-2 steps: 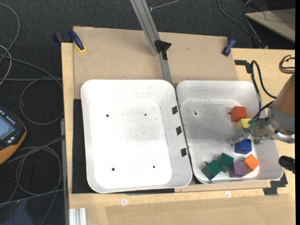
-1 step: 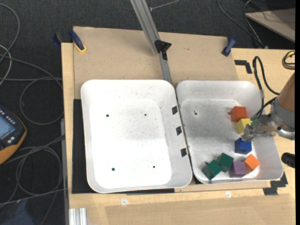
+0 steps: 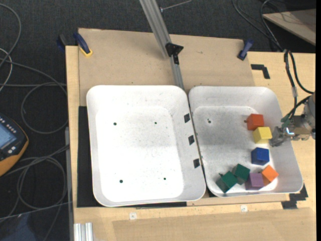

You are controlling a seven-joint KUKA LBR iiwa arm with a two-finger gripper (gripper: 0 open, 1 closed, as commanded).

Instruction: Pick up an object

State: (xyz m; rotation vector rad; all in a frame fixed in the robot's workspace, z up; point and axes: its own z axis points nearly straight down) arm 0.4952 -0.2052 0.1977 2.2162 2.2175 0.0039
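Note:
The right bin (image 3: 220, 134) holds several small blocks along its right side. A red block (image 3: 256, 121) lies farthest back, with a yellow block (image 3: 262, 134) just in front of it and a blue block (image 3: 260, 155) nearer still. At the front wall sit an orange block (image 3: 270, 173), a purple block (image 3: 256, 179) and two green blocks (image 3: 242, 172) (image 3: 228, 181). My gripper (image 3: 279, 137) comes in over the bin's right rim, just right of the yellow block. Nothing is seen held in it.
The left bin (image 3: 140, 144) lies beside the right one, with black clips along the shared wall. A slanted metal pole (image 3: 160, 29) rises behind the bins. Cables hang at the right edge above the gripper.

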